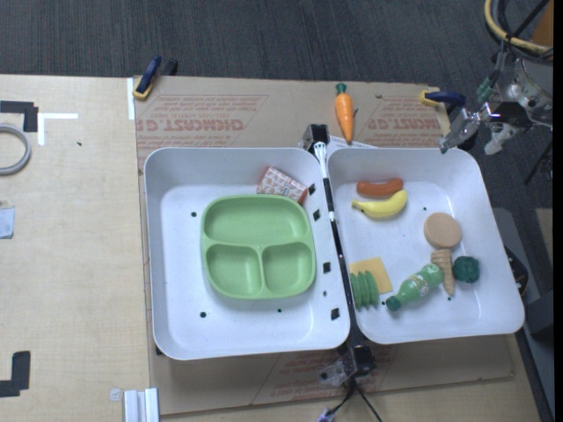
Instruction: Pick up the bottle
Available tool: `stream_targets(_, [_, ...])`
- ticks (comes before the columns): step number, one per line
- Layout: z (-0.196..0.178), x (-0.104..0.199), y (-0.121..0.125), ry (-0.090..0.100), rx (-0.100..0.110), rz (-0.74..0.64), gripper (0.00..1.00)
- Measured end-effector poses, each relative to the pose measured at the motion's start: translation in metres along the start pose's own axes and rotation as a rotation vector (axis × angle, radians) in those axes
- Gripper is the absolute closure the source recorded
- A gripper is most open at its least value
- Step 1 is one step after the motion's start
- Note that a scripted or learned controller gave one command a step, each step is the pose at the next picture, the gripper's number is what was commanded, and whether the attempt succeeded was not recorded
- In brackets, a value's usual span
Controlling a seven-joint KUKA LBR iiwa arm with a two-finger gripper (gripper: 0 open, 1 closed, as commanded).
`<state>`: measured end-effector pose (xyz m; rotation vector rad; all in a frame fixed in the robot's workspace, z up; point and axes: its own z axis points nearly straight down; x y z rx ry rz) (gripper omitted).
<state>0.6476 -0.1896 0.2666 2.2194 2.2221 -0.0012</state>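
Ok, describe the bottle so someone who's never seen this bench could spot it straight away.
Look in the right white bin, near its front edge. The bottle lies on its side there, pale green with a dark green cap, between the ridged green piece and the ice cream cone.

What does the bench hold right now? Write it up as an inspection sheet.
Surface: two white bins, left bin and right bin, on cardboard.
Job's things: green bottle lying in right bin.
Clutter: banana, sausage, ice-cream cone beside it; green tray in left bin; carrot outside.
End effector: above right bin's far corner, away from the bottle.
Cables: yellow hose on arm.
Surroundings: dark floor.
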Motion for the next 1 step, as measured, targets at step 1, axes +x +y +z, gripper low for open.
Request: stream_targets(1, [-0.0096, 0.0000, 0.0005, -0.002, -0.001, -0.003, 1.00])
